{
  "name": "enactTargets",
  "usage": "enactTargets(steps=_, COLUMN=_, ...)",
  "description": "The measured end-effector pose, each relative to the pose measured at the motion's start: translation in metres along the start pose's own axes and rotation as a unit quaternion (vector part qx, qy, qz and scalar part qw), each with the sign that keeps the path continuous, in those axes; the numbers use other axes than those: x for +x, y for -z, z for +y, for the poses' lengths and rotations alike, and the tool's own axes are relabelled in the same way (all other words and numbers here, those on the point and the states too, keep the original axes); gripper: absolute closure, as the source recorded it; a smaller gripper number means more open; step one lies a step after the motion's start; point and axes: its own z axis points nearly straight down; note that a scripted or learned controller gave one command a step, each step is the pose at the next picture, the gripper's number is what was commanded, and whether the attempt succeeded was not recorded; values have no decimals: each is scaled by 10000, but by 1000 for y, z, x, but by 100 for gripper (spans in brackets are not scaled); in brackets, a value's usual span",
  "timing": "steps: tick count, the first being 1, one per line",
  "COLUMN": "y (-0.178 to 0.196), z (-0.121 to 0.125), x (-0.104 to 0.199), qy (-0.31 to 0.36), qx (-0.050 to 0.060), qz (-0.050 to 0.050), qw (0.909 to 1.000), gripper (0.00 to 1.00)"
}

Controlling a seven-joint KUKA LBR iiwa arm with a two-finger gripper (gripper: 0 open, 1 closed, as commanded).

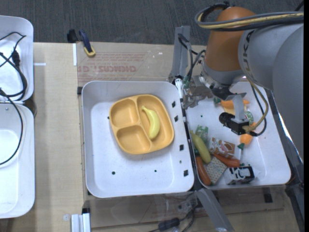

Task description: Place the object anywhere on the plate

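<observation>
On the table (53, 129), two shallow white bins were set side by side. Within the left bin (96, 168) a yellow-orange plate (126, 115) with three compartments was placed slightly tilted, and a banana (151, 122) was lying in its right-hand compartment, resting along the curved inner wall with one tip near the divider at the top. The banana was touched by nothing but the plate.

Over the far end of the right bin (275, 168) the grey arm (270, 47) with its orange band was positioned, reaching in from the right. The jaws (193, 94) were seen near the dividing wall between the two bins, at the upper left corner of the right bin, well apart from the banana. How far the jaws were opened could not be told, as they were dark, small and partly hidden by cables; nothing could be made out between them.

Lower in the right bin a cluster of toy food items was gathered: a yellow-green corn cob (201, 148), a carrot-like orange piece (203, 170), a small printed packet (222, 146) and a black-and-white item (241, 174).
</observation>
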Motion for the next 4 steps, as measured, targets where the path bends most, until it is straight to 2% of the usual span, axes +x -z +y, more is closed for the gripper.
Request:
enactTargets(steps=1, y=0, z=-87, x=-36, qy=70, qx=-3, qz=4, qw=10000, gripper=100)
enactTargets(steps=2, y=9, z=-37, x=39, qy=1994, qx=-15, qz=-4, qw=9799, gripper=100)
enactTargets(steps=3, y=12, z=17, x=105, qy=2733, qx=-16, qz=-9, qw=9619, gripper=100)
enactTargets(steps=4, y=-18, z=66, x=140, qy=3457, qx=-24, qz=-12, qw=9383, gripper=100)
